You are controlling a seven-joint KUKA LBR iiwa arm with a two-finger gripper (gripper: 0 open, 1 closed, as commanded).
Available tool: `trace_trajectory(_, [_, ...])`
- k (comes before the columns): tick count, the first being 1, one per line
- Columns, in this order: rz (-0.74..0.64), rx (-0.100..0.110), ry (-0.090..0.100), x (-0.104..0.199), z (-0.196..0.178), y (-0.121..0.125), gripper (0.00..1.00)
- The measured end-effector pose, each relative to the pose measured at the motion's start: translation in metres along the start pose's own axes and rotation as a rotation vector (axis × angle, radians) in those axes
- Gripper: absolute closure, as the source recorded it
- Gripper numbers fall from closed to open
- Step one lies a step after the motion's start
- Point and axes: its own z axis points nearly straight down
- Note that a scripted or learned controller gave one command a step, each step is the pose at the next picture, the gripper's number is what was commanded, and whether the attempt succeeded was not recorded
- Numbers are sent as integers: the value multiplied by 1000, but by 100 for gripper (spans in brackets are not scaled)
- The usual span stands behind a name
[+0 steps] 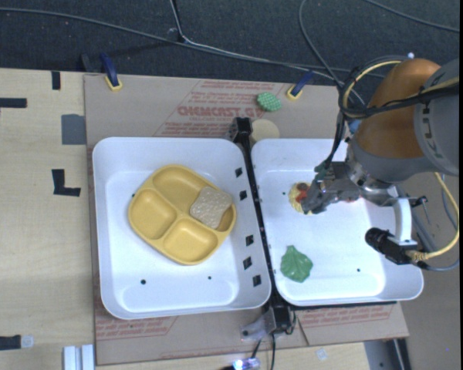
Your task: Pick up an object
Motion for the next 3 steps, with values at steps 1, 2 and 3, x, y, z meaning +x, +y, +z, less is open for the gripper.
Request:
trace_trajectory(1, [2, 0, -1, 51, 7, -6, 100])
trace_trajectory(2, [1, 0, 0, 96, -3, -2, 100])
trace_trajectory(3, [-1, 1, 0, 151, 6, -4, 100])
